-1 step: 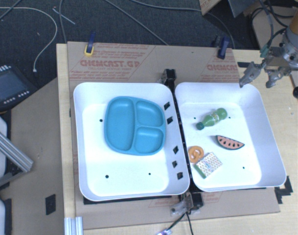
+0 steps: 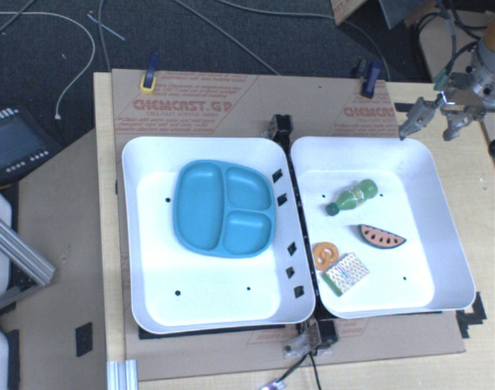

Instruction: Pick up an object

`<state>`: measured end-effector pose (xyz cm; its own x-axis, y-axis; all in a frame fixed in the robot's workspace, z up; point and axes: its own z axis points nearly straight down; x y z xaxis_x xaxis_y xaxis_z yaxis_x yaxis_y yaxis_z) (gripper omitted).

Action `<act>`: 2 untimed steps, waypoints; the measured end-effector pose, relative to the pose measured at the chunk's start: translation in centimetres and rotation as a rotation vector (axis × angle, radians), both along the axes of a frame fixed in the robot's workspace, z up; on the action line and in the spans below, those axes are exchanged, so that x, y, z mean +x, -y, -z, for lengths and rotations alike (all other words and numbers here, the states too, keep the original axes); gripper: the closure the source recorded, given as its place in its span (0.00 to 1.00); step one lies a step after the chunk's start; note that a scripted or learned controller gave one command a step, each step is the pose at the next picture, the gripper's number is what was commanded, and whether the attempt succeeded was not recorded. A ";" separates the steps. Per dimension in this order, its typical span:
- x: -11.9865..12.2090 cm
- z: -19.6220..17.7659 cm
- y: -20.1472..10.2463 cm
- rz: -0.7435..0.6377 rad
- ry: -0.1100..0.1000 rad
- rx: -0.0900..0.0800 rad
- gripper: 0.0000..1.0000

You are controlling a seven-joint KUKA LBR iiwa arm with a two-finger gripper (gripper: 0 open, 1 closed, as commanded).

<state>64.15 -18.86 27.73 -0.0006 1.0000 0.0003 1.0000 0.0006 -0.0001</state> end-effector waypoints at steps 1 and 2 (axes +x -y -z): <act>0.8 4.8 -0.5 -0.001 -0.004 0.001 0.00; 1.4 10.8 -0.9 -0.002 -0.006 0.002 0.00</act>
